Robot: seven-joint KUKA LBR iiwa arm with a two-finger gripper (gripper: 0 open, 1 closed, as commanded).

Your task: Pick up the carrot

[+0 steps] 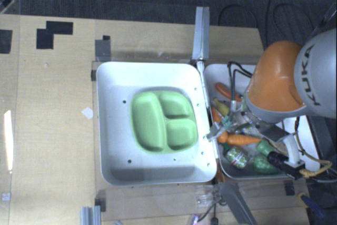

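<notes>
An orange carrot (243, 140) lies in the right bin (211, 77), near its left wall and pointing right. My gripper (225, 125) is low in that bin, just above and left of the carrot's thick end, close to or touching it. The arm's orange band and grey wrist (279, 81) hide the bin's middle and right part. A second orange, carrot-like piece (227, 91) lies further back in the same bin.
The left bin (113, 129) holds a green divided plate (164, 120). In the right bin, green toy vegetables (261, 162) and a small patterned item (236, 157) lie in front of the carrot, and a yellowish piece (223, 108) lies behind the gripper. Cables run along the right side.
</notes>
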